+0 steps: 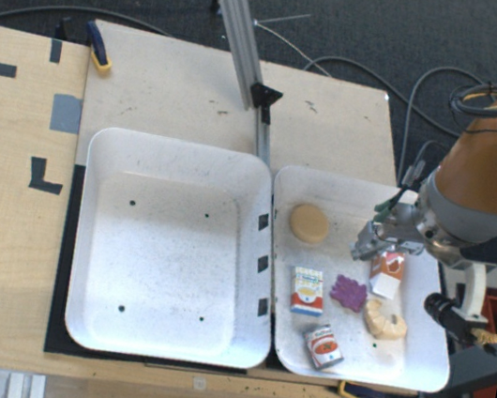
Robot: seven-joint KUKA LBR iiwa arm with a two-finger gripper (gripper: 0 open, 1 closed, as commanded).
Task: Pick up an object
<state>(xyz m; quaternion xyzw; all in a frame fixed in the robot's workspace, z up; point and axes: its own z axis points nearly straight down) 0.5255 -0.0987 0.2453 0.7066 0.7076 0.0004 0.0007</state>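
two fingers [375,247], touching carton [388,273], grip unclear

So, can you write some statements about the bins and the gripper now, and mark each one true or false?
1. All the objects lie in the right bin. True.
2. The round tan disc lies nearer the left bin than the purple piece does. True.
3. The gripper is over the left bin. False: it is over the right bin, above the red-and-white packet.
4. The small can stands upright. False: it lies on its side.
5. The white box lies between the disc and the can. True.
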